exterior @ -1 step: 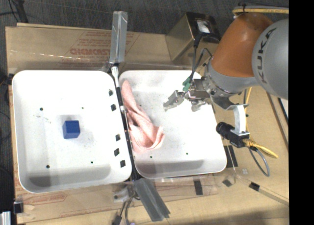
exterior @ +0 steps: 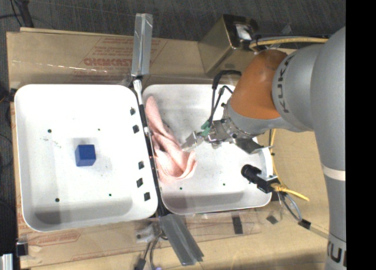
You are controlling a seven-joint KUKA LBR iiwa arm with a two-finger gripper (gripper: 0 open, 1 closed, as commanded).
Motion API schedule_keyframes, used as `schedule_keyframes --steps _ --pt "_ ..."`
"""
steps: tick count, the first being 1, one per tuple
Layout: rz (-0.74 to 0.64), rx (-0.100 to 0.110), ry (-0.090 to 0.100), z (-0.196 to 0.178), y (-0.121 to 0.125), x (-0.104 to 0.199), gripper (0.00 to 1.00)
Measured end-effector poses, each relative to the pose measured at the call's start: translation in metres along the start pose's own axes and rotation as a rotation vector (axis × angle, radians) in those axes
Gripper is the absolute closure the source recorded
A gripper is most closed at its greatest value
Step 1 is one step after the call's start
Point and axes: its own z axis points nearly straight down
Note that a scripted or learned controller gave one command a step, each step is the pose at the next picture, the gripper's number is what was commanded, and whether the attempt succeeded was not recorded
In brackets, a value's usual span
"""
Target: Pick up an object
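A pink cloth [exterior: 167,145] lies crumpled along the left wall of the right bin [exterior: 202,201]. My gripper [exterior: 194,140] reaches in from the right and its tip sits at the cloth's right edge, low over the bin floor. Whether it touches the cloth is not clear. A small blue cube [exterior: 86,155] rests on the floor of the left bin [exterior: 35,104], far from the gripper.
The grey arm with its orange band [exterior: 258,89] covers the right bin's far right side. A metal divider rail [exterior: 141,45] runs between the bins. A black and yellow cable fitting [exterior: 261,179] sits at the right bin's near right corner.
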Motion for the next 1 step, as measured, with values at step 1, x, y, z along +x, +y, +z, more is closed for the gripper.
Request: schedule_keyframes --steps 1 --pt "-0.084 -0.013 -0.005 0.0515 -0.0041 0.0321 0.0"
